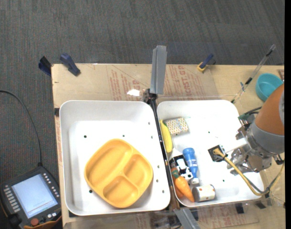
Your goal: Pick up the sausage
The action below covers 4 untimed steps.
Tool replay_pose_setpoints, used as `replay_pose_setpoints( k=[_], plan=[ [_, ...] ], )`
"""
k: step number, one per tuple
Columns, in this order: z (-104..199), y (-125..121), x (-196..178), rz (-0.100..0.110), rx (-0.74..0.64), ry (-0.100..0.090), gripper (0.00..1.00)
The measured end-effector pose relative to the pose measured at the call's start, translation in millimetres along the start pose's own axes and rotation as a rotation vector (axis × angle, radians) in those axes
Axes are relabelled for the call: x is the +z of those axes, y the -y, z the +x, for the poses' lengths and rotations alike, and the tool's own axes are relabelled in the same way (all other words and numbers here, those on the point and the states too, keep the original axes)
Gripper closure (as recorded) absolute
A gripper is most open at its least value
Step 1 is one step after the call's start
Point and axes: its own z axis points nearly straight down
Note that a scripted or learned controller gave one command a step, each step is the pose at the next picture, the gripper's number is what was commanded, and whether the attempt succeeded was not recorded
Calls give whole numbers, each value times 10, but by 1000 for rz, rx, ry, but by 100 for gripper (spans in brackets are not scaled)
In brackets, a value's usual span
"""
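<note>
A short stubby cylinder (204, 192), pale with a brownish end, lies at the front of the right bin (216, 111); it looks like the sausage, though I cannot be sure. It rests next to an orange carrot (183, 187). My gripper (244, 159) hangs over the right side of that bin, to the right of and a little behind the cylinder, well apart from it. The grey wrist and orange band (274, 113) cover the gripper from above. Nothing shows between the gripper and the bin floor.
The right bin also holds a blue bottle (190, 161), a black-and-white item (178, 165), a yellow banana (166, 137) against the left wall and a patterned sponge (176, 125). A yellow divided plate (119, 173) lies in the left bin (88, 113). A teal bowl (269, 85) stands beyond the right bin.
</note>
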Motion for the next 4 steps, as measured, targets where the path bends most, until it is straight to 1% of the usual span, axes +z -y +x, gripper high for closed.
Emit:
replay_pose_setpoints(
  k=[1, 2, 3, 4],
  plan=[
    [80, 369, 252, -1, -2, 0, 100],
    [53, -95, -110, -3, 2, -2, 100],
    [148, 129, 1056, 0, 1, 0, 100],
    [478, 252, 287, -3, -86, 0, 100]
  ],
)
